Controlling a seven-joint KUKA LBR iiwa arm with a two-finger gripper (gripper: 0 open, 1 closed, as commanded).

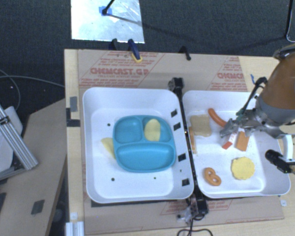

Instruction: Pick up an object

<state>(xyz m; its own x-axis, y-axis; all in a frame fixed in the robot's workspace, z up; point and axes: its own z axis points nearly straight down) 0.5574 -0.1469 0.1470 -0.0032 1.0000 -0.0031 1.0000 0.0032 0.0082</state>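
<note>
My gripper (pixel 234 128) hangs low in the right bin (pixel 275 183), near its middle. Just below it in the view lie an orange block (pixel 243 142) and a small red and white piece (pixel 227 143). A red sausage (pixel 216 116) and a tan bread slice (pixel 201 125) lie to its left. Toward the bin's front sit a round yellow disc (pixel 243 168) and a small orange pretzel (pixel 212 176). Whether the gripper touches any of these is hidden by its own body.
The left bin (pixel 96 132) holds a blue divided tray (pixel 137 154) with a pale yellow piece (pixel 152 130) in one compartment. A yellow slice (pixel 107 146) lies left of the tray. The arm's orange band (pixel 285 82) looms over the right bin's far right side.
</note>
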